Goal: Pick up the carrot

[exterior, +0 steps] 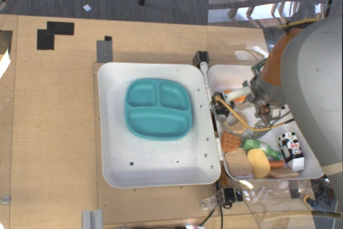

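The right bin (pixel 218 73) holds a pile of toy food. An orange, carrot-like piece (pixel 238 95) with a pale end lies near the bin's upper middle, pointing left to right. My gripper (pixel 262 108) hangs over the bin just right of and slightly below that piece, under the orange wrist band (pixel 274 64). It is close to the piece's right end, and the view does not show whether they touch. The grey arm (pixel 316 88) covers the bin's right side.
A teal divided plate (pixel 158 108) lies in the left bin (pixel 115 169). Below the gripper are a yellow cord loop (pixel 236 118), a waffle-like piece (pixel 231 141), a beige lump (pixel 238 162), a yellow fruit (pixel 258 162), a green piece (pixel 261 148) with an orange-red end, and a black-and-white block (pixel 291 147).
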